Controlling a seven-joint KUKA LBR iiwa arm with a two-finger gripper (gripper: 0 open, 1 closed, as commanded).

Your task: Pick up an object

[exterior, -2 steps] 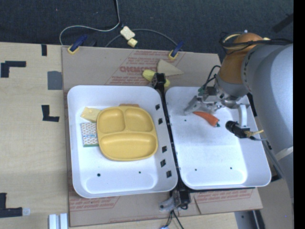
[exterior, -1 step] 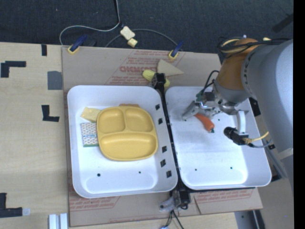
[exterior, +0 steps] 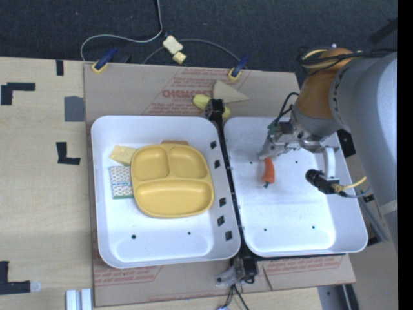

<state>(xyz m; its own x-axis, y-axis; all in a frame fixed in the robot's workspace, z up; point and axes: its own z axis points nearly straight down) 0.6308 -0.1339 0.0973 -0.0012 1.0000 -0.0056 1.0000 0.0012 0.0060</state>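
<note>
1. Two shallow white bins sit side by side: left bin [exterior: 103, 237], right bin [exterior: 310, 237].
2. The left bin holds one yellow, glossy, three-compartment tray [exterior: 172, 179], touching one patterned card [exterior: 120, 181] near the bin's left edge.
3. One small orange, carrot-shaped object [exterior: 268, 171] lies in the right bin's upper half.
4. The grey arm [exterior: 368, 108] reaches down from the right; its gripper [exterior: 276, 146] hangs just above the orange object; finger state cannot be told.
</note>
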